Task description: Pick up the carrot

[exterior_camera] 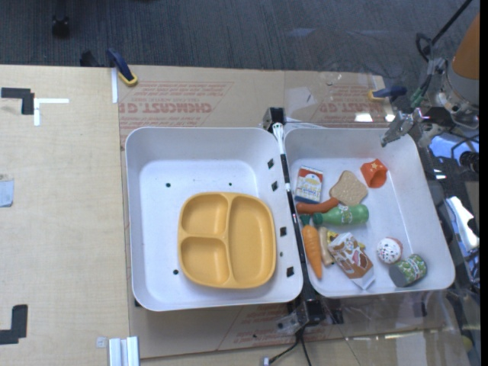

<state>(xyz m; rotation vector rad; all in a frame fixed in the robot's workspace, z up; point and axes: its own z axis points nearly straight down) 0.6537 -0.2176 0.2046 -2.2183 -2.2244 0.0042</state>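
Observation:
The carrot (312, 251) is orange and slim. It lies lengthwise along the left wall of the right bin (427, 204), near its front corner, with the tip pointing to the front. A patterned snack packet (351, 255) lies right beside it. My gripper (399, 126) hangs over the back right corner of the right bin, well away from the carrot and above the bin's rim. Nothing hangs beneath it.
The right bin also holds a small white carton (309, 183), a bread slice (349, 189), an orange-red piece (374, 173), a red sausage (316, 206), a green bottle (345, 216), a speckled white ball (389, 250) and a green can (410, 270). A yellow divided plate (227, 239) sits in the left bin (152, 204).

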